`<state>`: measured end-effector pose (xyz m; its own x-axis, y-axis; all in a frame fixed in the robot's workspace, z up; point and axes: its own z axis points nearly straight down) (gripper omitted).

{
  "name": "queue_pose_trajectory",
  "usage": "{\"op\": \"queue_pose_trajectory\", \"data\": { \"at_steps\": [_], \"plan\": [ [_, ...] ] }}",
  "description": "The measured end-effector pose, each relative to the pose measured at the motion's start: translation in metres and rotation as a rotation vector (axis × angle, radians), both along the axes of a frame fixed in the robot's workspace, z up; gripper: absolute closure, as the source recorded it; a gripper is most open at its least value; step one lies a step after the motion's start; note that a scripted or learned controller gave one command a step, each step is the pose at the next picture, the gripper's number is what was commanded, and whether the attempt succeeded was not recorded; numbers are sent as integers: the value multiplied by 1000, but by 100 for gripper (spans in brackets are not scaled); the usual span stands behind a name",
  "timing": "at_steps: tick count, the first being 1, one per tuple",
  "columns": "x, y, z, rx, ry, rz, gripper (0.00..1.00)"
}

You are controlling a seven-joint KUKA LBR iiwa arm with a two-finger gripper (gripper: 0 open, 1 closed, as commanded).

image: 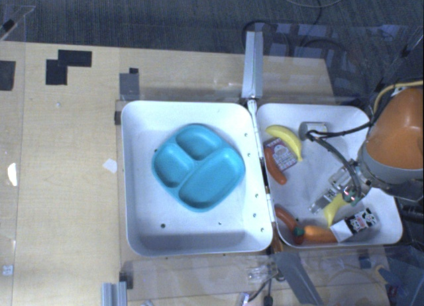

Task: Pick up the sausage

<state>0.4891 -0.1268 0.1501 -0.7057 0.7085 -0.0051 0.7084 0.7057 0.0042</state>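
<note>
While the grey arm with its orange band [397,140] hangs over the right shallow white bin [384,232], the end effector [339,195] sits low near the bin's middle, beside a small yellow piece [333,212]; whether it is spread or pressed together I cannot tell, and nothing shows pinched in it. I judge the task to be at the approach step, with no grasp made. The reddish-brown sausage with a printed label [277,160] lies against the left wall of that bin, just below the curved yellow banana [286,140]. The next move calls for travel leftward and a descent clear of the banana. That wall crowds one side of the sausage, so open room lies on its right. A red pepper-like piece [286,219] and an orange carrot [318,234] lie along the near wall. The left white bin [142,232] carries a blue divided plate [199,167]
</note>
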Motion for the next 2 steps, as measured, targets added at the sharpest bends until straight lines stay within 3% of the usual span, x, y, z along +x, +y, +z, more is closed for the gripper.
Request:
{"op": "queue_pose_trajectory", "data": {
  "at_steps": [1, 2],
  "plan": [
    [2, -61, -61, -2, -5, 123, 0],
    [65, -61, 40, -2, -3, 27, 0]
  ]
}}
